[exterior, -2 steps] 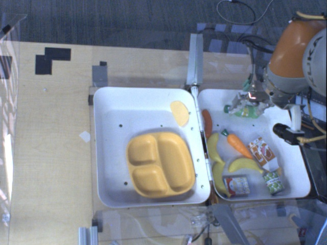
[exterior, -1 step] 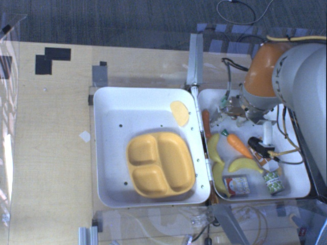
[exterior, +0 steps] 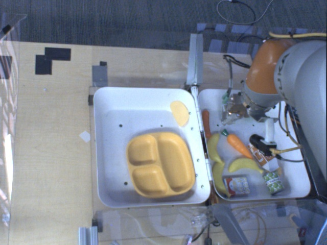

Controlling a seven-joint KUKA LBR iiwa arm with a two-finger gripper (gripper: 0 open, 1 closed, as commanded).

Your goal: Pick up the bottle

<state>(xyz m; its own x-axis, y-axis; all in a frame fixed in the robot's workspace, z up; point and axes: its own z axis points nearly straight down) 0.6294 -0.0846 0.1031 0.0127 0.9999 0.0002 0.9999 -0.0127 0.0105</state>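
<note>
A small green bottle [exterior: 274, 183] with a pale label lies near the front right corner of the right bin [exterior: 301, 190]. My gripper [exterior: 231, 110] hangs over the back part of that bin, well behind and to the left of the bottle. It sits just behind an orange carrot [exterior: 239, 145]. Nothing shows between the gripper and the bottle except the carrot and a banana [exterior: 244, 164].
The right bin also holds a red sausage [exterior: 206, 124], a greenish banana [exterior: 216, 162] along its left wall, a red-labelled can [exterior: 237, 185] and a brown-orange item [exterior: 265, 160]. In the left bin [exterior: 110, 137] are a yellow divided plate [exterior: 160, 163] and a yellow disc [exterior: 179, 112].
</note>
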